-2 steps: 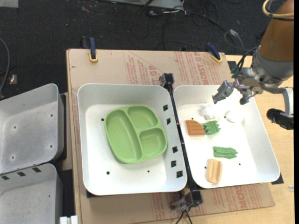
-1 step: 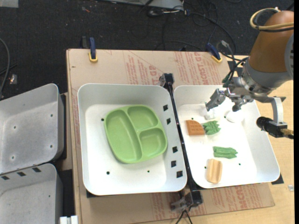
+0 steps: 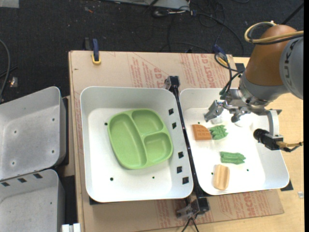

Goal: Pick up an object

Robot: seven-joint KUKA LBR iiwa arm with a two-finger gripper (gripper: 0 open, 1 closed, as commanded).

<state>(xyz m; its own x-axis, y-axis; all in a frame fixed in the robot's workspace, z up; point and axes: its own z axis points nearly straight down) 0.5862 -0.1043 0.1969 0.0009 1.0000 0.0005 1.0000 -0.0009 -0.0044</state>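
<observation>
The tan bread roll (image 3: 221,177) lies lengthwise (pointing toward the bin's near rim) — smooth, rounded; the gripper (image 3: 226,112) hovers open, empty.

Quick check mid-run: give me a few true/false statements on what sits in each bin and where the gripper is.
1. The green tray lies in the left bin. True.
2. The right bin holds four small items. True: waffle, two green pieces, bread roll.
3. The gripper hovers over the left bin. False: it is above the right bin.
4. The bread roll lies on the tray. False: it lies in the right bin, near its front edge.
</observation>
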